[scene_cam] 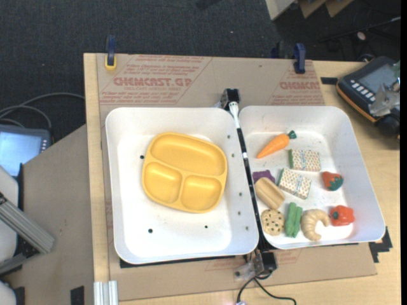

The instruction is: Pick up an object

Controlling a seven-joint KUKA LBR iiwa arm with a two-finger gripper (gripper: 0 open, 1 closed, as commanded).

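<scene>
Dark carpet surrounded the tabletop (159, 75), which was covered by a brown sheet with red printed letters and held at the far edge by two clamps, a blue and yellow one (111, 51) on the left and a blue one (299, 57) on the right. On it we saw two shallow white bins touching side by side. The left bin (127, 170) carried a yellow divided plate (184, 172) with three compartments, lying flat near the middle. The right bin (356, 170) held all the small toy food pieces. A carrot (275, 145) lay at the far left part of this bin, tilted, with its green end toward the right. Near it were two patterned crackers (306, 159) (295, 183), one behind the other. A purple piece (261, 176) was just beside a tan bread roll (269, 193), and we could not tell what the purple one was. Closer to the near edge we saw a chocolate chip cookie (273, 222), a green bean pod (292, 218) and a croissant (314, 223), all close together. On the right side lay a strawberry (332, 180) and, nearer to us, a red tomato (342, 215). A black and orange device (369, 94) rested at the right, beyond the bins. As for the end effector, we could not tell its state.
</scene>
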